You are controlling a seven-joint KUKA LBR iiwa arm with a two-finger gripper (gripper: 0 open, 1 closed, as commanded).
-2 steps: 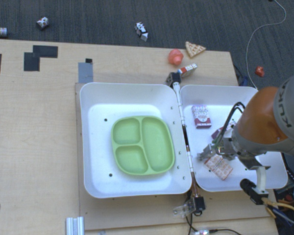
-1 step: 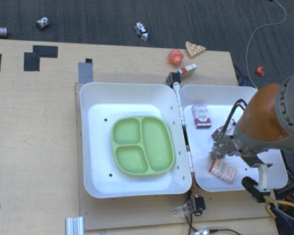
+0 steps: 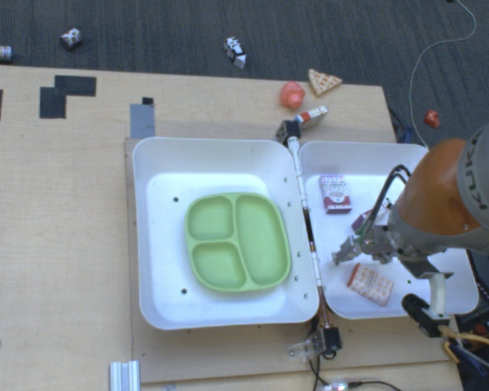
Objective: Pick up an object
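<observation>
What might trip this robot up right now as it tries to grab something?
The gripper hangs between two small packets, the red box and the tan packet, so it may close on neither. The tan packet lies flat on the right bin floor, so the gripper might slide off it.

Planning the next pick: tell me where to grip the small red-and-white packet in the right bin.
Grip the red-and-white packet across its two long edges, descending from straight above. It lies flat on the right bin floor, clear of the walls and apart from the brown packet nearer the end effector.
</observation>
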